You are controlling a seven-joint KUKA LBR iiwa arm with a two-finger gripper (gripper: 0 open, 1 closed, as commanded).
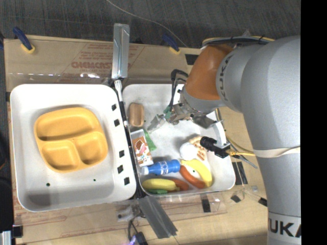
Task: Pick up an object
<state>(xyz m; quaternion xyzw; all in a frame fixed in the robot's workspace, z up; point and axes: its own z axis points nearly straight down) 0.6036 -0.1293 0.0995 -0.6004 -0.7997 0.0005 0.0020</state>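
My gripper (162, 117) hangs low in the right bin (225, 180), toward its ten o'clock corner, near the brown bread roll (136, 114). Whether it is apart or together I cannot tell, and nothing shows in it. The other objects crowd at six o'clock: blue bottle (162, 167), banana (158, 185), snack packet (141, 148). I judge a grab here could graze the roll and push it against the bin's wall.

I see the desk (61, 55), topped with brown cardboard, bearing two white bins side by side. Left bin (20, 137) and right bin (153, 92) touch along a shared edge. Blue clamps (23, 39) grip the cardboard's far edge.
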